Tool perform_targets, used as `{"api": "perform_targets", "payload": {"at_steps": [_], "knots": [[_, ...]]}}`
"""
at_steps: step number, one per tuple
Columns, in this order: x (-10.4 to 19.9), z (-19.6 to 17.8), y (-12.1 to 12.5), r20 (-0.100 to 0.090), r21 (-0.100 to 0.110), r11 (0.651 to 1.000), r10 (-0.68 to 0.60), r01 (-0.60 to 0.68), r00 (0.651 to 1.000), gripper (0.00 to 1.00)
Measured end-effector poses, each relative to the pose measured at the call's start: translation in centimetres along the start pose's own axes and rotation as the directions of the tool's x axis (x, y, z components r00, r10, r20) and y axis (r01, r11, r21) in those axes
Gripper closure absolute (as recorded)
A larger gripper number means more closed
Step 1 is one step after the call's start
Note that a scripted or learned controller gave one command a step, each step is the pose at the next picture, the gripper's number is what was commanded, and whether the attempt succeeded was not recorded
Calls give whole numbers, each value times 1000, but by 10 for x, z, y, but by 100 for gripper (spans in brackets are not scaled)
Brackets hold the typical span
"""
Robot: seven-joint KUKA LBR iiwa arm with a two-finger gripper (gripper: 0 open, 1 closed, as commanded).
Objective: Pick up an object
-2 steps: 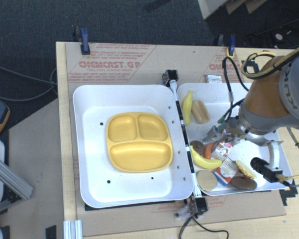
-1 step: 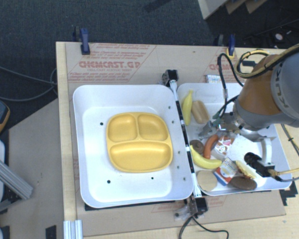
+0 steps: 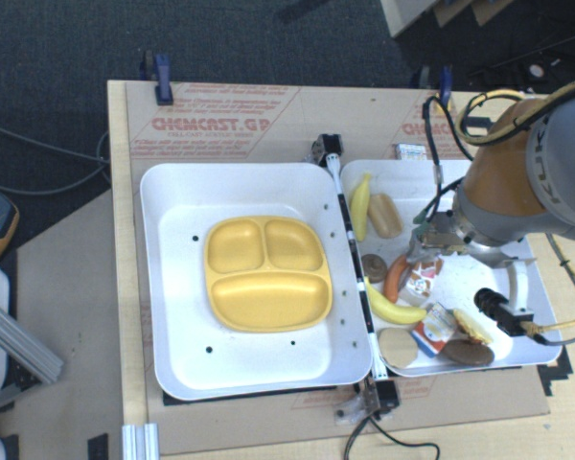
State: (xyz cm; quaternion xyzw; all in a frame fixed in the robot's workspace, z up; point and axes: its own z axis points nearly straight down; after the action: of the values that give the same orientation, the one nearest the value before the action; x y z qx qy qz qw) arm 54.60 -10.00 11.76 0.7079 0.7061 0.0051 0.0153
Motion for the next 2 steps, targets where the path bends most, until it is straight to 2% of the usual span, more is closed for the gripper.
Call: {"api": "perform_targets", "payload": {"at_steps": [1,2], "knots": [[0,1,0,0,1,1000,0,0,1000,0],[-2,12,2,-1,2,1000,1,-1,1000,0]]}}
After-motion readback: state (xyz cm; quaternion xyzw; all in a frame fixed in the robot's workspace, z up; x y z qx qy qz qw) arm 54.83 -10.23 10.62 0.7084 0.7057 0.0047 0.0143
